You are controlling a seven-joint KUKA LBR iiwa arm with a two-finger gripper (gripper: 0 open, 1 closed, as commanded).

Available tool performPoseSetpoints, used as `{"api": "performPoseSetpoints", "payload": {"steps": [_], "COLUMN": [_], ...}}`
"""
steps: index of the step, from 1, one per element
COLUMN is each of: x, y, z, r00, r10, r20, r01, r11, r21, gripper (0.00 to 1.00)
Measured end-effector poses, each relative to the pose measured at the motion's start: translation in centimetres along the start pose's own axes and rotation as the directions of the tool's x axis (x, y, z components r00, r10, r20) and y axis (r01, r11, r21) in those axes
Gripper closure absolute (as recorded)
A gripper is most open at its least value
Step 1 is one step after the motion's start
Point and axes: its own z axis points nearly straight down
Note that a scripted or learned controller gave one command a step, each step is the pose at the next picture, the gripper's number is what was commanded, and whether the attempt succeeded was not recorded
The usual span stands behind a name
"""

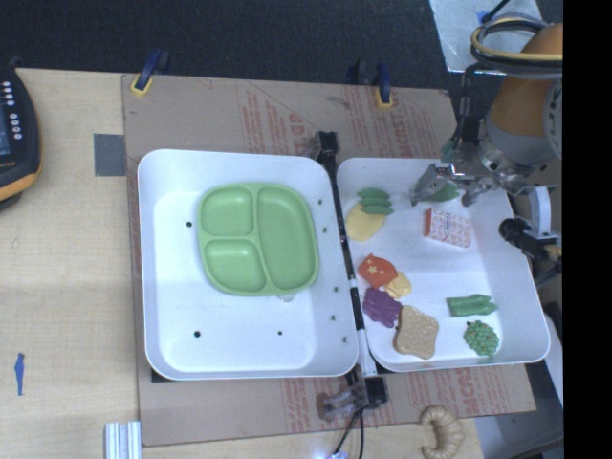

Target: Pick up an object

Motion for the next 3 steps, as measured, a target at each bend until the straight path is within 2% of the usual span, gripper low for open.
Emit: {"api": "performPoseSetpoints", "payload": {"steps": [1, 2, 3], "x": [-2.4, -0.8, -2.6], "y": [-0.2, 0.7, 2.4], "z": [4.7, 6.3, 6.3], "r00": [1.0, 1.0, 1.0], "r10": [-0.003, -0.005, -0.005], "r20": [-0.004, 0.0, -0.003], "r01": [0.003, 0.005, 0.005], "r11": [1.0, 1.0, 1.0], "r21": [0.008, 0.002, -0.005], "gripper": [0.0, 0.0, 0.0]}}
